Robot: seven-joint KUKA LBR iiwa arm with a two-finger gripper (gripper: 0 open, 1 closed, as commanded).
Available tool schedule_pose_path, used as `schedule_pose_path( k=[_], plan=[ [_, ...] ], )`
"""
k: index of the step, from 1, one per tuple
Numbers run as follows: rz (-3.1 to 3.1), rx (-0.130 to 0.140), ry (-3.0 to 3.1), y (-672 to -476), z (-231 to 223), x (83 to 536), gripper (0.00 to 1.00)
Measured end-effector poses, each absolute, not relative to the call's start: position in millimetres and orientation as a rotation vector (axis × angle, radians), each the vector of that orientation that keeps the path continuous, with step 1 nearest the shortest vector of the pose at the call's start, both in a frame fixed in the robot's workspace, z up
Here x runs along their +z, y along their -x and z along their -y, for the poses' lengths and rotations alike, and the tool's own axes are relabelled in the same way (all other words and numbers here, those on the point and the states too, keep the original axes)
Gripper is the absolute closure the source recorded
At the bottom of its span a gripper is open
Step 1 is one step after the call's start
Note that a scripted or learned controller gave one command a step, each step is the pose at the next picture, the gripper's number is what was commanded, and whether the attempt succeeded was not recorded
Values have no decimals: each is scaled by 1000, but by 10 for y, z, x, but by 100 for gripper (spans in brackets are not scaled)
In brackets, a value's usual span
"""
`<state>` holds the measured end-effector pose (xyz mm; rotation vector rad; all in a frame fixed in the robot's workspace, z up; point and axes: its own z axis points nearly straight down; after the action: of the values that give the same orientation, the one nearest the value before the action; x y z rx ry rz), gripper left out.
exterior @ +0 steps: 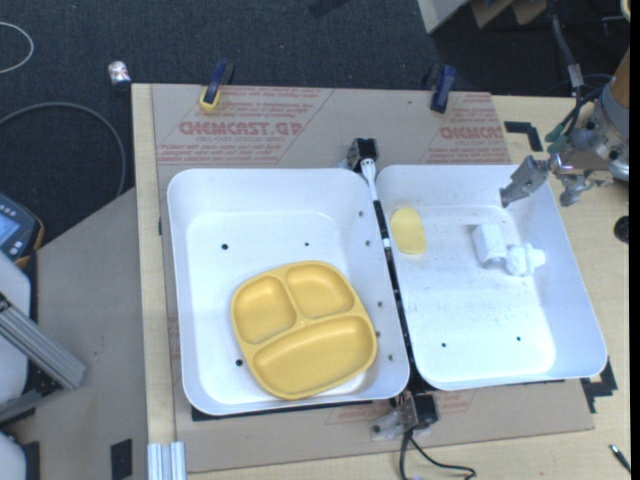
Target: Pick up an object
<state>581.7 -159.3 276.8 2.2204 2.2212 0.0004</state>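
Observation:
A small pale yellow rounded object (407, 230) lies in the right bin (480, 368), close to its left wall. A white object (505, 250), made of a blocky part and a knobby end, rests near the middle of the same bin's far half. My gripper (548, 184) hovers at the bin's far right corner, up and to the right of the white object. It is open, its fingers spread with nothing between them. A yellow divided plate (303, 328) sits in the left bin (200, 258).
The bins stand side by side on a cardboard-covered bench (300, 118), held by blue clamps (441, 86) at the back. A black bracket (362, 152) sits at the ridge between the bins. The arm's wrist (610, 133) comes in from the right edge.

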Motion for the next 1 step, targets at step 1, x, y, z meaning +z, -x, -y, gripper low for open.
schedule_pose_path(
  k=[1],
  plan=[
    [-2216,16,-2207,-5478,1307,4131,0]
  ],
)
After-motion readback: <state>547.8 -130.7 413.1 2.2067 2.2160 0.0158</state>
